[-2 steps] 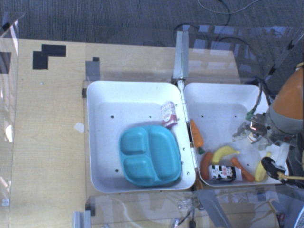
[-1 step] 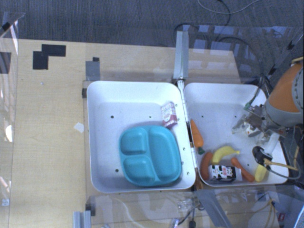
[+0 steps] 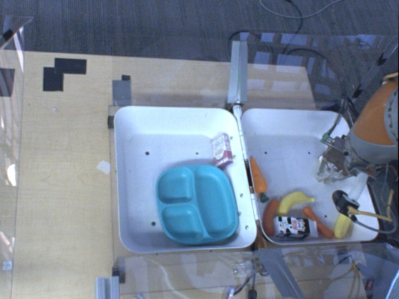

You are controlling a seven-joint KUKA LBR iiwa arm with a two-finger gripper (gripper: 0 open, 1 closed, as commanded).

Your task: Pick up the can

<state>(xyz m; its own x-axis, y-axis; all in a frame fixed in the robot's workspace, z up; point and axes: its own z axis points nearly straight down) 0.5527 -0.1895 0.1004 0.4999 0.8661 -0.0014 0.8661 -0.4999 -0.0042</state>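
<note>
The can (image 3: 221, 149) lay tilted in the left bin (image 3: 134, 167), untouched.

It rested against that bin's right wall, just above the blue divided plate (image 3: 196, 204). In the right bin (image 3: 280, 136) lay a carrot (image 3: 258, 175), a banana (image 3: 295, 200) and a black-and-white box (image 3: 292, 227). The gripper (image 3: 330, 167) hung over the right bin's right side, well apart from the can; whether its pincer was apart or together I cannot tell.
</note>
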